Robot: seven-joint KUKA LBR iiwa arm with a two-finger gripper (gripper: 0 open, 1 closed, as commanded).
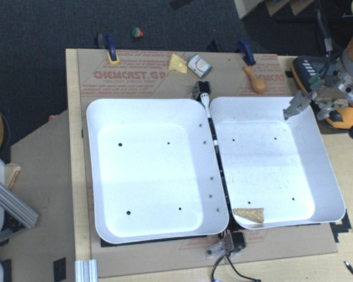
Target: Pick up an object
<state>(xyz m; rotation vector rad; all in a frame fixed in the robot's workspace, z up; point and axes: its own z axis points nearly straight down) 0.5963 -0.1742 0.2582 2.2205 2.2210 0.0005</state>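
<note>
A tan wedge-shaped piece (249,215) lies in the right bin (317,157), close to its near-left corner. My gripper (295,107) hangs over the far right rim of that bin, at the end of the arm reaching in from the right. It is far from the wedge, and nothing shows in it. The left bin (100,157) holds no loose objects.
Behind the bins, on the board, lie a yellow chunk (177,63), a small box (199,66) and a wooden-handled tool (255,80). Blue clamps (111,47) (244,51) grip the board's far edge. A small coloured object (137,33) sits on the dark floor.
</note>
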